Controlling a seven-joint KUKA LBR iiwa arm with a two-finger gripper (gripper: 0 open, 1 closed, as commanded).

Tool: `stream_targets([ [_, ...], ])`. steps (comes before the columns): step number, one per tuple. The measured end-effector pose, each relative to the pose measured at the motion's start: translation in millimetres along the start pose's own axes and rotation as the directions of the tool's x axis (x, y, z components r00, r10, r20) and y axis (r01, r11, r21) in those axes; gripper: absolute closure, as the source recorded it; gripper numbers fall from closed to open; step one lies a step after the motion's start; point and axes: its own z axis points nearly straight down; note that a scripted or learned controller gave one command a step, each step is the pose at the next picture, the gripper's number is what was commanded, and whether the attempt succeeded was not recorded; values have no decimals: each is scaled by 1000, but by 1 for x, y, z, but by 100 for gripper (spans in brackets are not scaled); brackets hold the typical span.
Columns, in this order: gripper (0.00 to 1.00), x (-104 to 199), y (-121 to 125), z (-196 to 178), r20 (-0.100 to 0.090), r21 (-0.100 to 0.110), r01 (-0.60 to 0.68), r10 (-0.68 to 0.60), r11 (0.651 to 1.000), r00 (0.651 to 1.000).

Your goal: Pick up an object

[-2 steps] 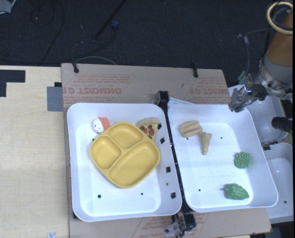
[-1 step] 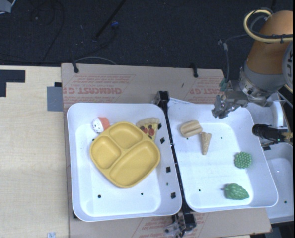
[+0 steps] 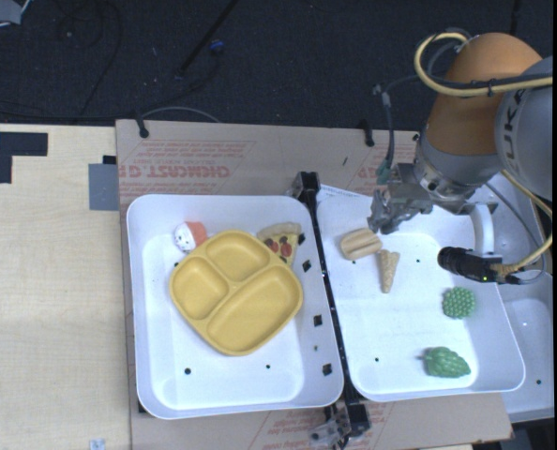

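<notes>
While the arm point(image 3: 480, 111) bends in from the right, its gripper point(image 3: 388, 216) hangs just above the bread roll point(image 3: 360, 244). Jaw state: cannot tell. An ice-cream cone point(image 3: 388, 269) lies beside the roll.

We could make out faint red printing on the cardboard sheet point(image 3: 224, 163) lying beneath the two bins, running upside down along its far strip above the left bin point(image 3: 152, 279). The letters were too pale and inverted for us to read any word with confidence. More red print showed on the cardboard's near edge, also illegible. On the grey arm point(image 3: 532, 134) at the right edge we saw part of a dark letter, probably a "K".
</notes>
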Motion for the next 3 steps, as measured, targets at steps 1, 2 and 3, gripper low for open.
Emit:
stream_targets([
  [1, 100, 53, -17, -6, 0, 0, 1, -1, 1000, 1000],
  [2, 100, 93, -38, -1, 0, 1, 0, 0, 1000, 1000],
  [3, 100, 146, -50, 18, 1, 1, 1, -1, 1000, 1000],
])
